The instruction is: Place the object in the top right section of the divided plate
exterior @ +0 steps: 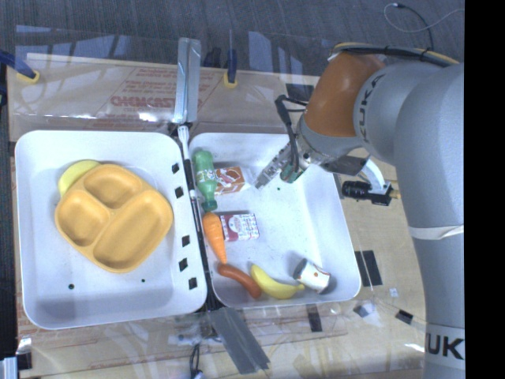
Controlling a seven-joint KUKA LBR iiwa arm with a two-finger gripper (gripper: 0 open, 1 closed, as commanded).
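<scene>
The hand (278, 170) hovers above the right bin (331, 212), holding nothing I can see, its opening unclear; next it must descend for grasping.

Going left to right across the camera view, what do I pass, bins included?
Left bin → divided plate → green bottle → red-and-white carton → banana → small white can → right bin's far wall. The gripper hangs above the right bin, over its upper part.

Robot lab, bench (379, 243), taped bins (31, 290)
</scene>
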